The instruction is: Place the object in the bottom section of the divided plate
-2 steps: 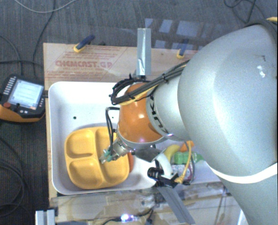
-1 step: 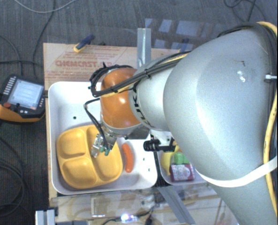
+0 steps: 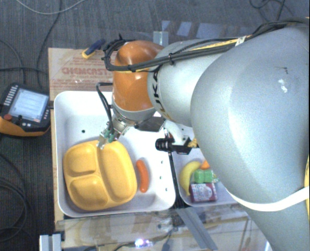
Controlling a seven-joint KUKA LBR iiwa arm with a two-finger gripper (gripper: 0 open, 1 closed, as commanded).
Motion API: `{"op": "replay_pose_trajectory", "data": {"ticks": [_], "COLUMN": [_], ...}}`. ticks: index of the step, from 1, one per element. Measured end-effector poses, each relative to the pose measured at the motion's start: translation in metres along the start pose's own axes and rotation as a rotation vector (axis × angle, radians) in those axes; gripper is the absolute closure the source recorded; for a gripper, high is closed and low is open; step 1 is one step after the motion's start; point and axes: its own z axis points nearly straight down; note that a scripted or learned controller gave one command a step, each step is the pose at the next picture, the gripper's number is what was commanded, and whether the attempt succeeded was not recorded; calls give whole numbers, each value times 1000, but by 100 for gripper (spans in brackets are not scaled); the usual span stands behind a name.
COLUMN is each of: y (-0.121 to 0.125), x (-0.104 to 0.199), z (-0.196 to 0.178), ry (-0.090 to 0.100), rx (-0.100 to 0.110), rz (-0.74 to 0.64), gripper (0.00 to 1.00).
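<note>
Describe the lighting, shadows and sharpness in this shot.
Camera view: even overhead light; soft glare on the arm casing; the arm shades the white bin beneath it; the yellow plate, sausage and banana are fairly sharp; the gripper looks small and slightly soft.

Divided plate (image 3: 99, 178) in left bin (image 3: 71, 109), sausage (image 3: 142, 175) just right; banana (image 3: 188, 175) in right bin (image 3: 182, 195).

Yellow plate (image 3: 99, 178), orange sausage (image 3: 142, 175), white bins (image 3: 73, 104)
</note>
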Motion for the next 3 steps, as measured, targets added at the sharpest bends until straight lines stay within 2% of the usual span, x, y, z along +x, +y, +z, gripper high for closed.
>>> {"op": "replay_pose_trajectory", "data": {"ticks": [1,2,3], "y": [-21,-22,-19], "x": [53,57,55], "z": [34,37,36], "ry": [-18,-46,-58], "rx": [-18,-30,-23], "rz": [39,-140,-361], "gripper": [100,100,100]}}
